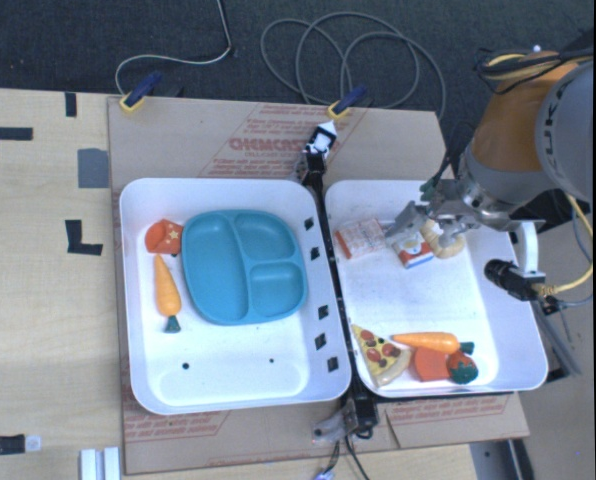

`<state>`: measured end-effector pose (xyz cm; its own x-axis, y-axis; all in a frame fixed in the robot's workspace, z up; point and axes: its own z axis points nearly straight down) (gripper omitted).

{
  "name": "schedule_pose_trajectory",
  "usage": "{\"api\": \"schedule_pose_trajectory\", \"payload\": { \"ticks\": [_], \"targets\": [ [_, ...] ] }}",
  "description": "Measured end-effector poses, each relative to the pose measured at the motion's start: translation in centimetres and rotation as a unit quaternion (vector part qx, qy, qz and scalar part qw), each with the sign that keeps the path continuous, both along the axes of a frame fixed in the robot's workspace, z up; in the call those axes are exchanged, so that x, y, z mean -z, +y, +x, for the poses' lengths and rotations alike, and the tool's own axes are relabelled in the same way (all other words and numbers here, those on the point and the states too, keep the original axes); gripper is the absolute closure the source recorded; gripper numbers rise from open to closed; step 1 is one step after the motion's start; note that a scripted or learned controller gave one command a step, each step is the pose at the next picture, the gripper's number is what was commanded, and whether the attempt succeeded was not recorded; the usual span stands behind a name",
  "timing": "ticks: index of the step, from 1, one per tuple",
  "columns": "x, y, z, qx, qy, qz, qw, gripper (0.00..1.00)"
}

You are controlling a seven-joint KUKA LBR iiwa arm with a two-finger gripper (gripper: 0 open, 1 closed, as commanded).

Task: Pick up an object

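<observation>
I saw the hand (430, 230) low in the right white bin (498, 368), upper centre-right of frame. The small red-and-white carton (414, 256) lay just below it, touching. I could not tell its grip state.

The place looked like a robotics lab. A grey industrial arm with an orange band (523, 118) reached over two shallow white plastic bins (138, 268) set on a brown cardboard sheet (268, 148) atop a pale wooden bench (38, 298) marked with black tape. Loose cables (358, 58) lay coiled on dark carpet (78, 18), and the bins held plastic toy food (166, 283).
</observation>
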<state>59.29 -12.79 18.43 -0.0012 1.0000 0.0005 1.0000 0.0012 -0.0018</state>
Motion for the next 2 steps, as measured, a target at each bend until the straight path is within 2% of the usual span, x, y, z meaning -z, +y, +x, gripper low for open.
{"api": "schedule_pose_trajectory", "payload": {
  "ticks": [1,2],
  "targets": [
    [8.2,-4.4,2.1,0.001,0.001,-0.0006,1.0,0.0],
    [9.9,-3.3,5.7,-0.003,0.023,0.0008,0.9997,0.0]
  ]
}}
